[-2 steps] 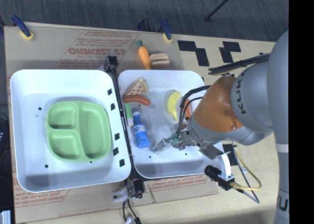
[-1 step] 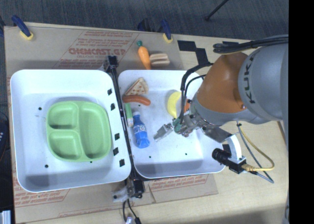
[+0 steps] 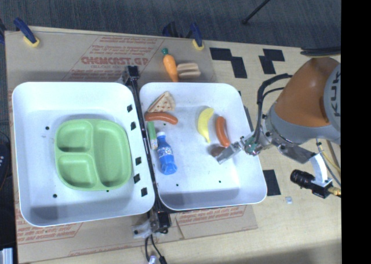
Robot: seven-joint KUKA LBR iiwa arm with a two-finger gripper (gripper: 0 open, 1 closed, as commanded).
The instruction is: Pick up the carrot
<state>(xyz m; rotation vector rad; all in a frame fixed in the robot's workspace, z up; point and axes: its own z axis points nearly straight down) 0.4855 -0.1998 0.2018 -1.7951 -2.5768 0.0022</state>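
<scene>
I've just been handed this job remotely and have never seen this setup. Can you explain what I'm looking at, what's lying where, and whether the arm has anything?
This is one fixed camera above a bench, looking down at a slant. The grey and orange shape at right is a robot arm; its gripper sits low in the right bin, near its right wall. I see nothing held between its fingers.

The left bin holds a green divided plate. The right bin holds a sandwich wedge, two sausages, a banana and a blue bottle.

The carrot lies outside the bins, on the cardboard behind the right one, beside a small bun-like piece.
</scene>
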